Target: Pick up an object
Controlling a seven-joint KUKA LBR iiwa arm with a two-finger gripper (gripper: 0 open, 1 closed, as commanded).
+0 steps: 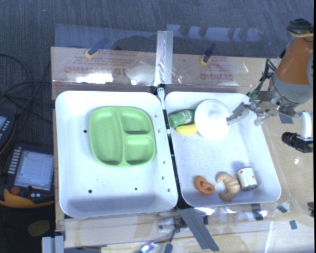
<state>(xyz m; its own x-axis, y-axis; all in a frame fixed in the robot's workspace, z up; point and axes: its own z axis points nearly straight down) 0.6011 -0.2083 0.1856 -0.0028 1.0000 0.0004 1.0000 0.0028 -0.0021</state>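
The pincer (241, 113) hangs over the upper right part of the right bin (263, 152), its tip just at the right edge of a white round lid or bowl (212, 119); whether its two prongs are apart or together cannot be told at this size, and nothing is seen clamped between them. The step in hand looks like the approach to a first grasp, with no object lifted yet. The nearest candidate is that white round piece, touching or nearly touching the tip; to take it the next move would call for settling the tip over its rim and closing on it, which may slip on so smooth a shape. Just beyond it, further left of the pincer, lie a green thing (180, 118) and a yellow one (187, 129) against the bin's left wall. Well below the pincer sit an orange ring-shaped piece (203, 185), a tan croissant-like piece (229, 184) and a small can (247, 178). Far to the left, the other bin (73, 188) holds a green divided plate (122, 135).
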